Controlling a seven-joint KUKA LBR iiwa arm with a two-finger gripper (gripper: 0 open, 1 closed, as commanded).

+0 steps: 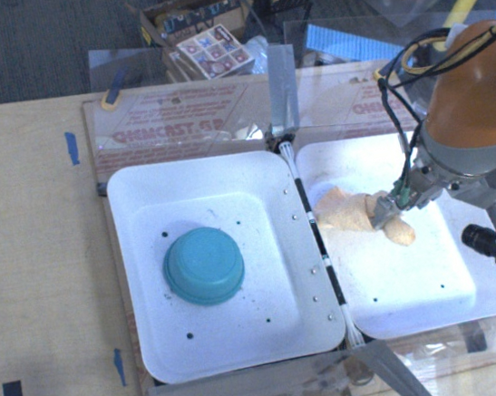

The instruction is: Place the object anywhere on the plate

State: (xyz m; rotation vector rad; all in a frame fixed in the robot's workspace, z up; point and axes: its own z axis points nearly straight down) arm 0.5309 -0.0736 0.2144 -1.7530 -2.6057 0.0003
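Note:
A round teal plate (204, 264) lies in the middle of the left white bin (134, 196). A pale tan, bread-like object (341, 211) lies in the right white bin (435, 290), near its upper left. My gripper (384, 211) is down on the object, covering its middle, so tan parts stick out to the left and to the lower right (402, 233). The arm's orange band (477, 101) rises above the right bin.
A metal divider (313, 238) runs between the two bins. A black part of the arm (485, 241) hangs over the right bin's right side. Boxes and clutter (208, 42) lie beyond the bench's far edge.

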